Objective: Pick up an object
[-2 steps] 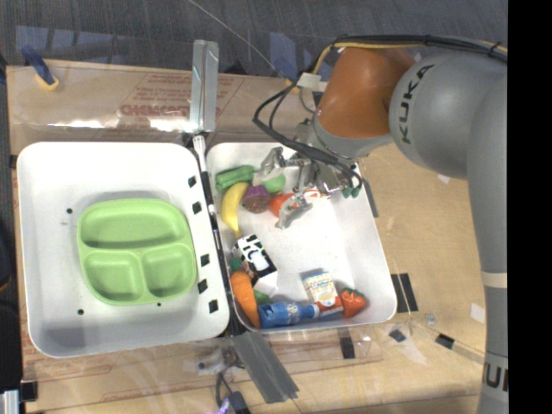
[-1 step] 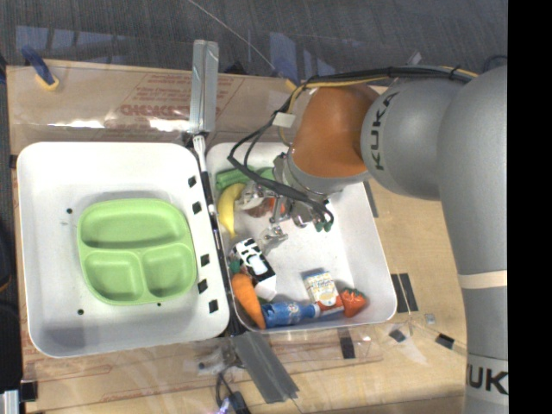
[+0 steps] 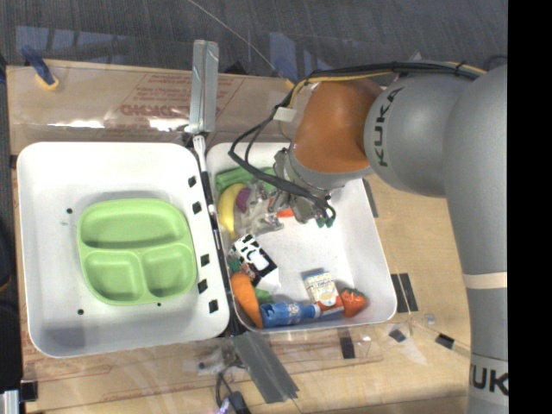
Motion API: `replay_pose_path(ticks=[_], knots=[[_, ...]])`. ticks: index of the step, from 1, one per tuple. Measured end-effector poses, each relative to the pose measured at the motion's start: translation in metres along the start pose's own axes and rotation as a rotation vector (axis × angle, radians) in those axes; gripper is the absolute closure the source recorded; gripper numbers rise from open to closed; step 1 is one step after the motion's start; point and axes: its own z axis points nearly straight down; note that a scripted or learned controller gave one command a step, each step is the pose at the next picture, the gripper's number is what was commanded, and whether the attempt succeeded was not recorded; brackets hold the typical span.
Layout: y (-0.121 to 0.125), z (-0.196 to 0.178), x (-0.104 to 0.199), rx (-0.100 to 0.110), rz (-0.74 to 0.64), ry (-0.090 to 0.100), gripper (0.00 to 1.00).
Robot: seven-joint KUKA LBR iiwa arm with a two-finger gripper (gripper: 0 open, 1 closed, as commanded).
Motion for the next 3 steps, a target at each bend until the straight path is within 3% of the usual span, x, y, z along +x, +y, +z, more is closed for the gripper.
replay_pose_path(ticks=[1, 2, 3], knots=[[-0.014, -0.145, -0.057, 0.004, -0.006, -0.011, 1.0], [-0.016, -0.18, -0.054, -0.001, 0.047, 0.0, 1.0], [-0.011, -0.188, -0.055, -0.002, -0.036, 0.002, 1.0]])
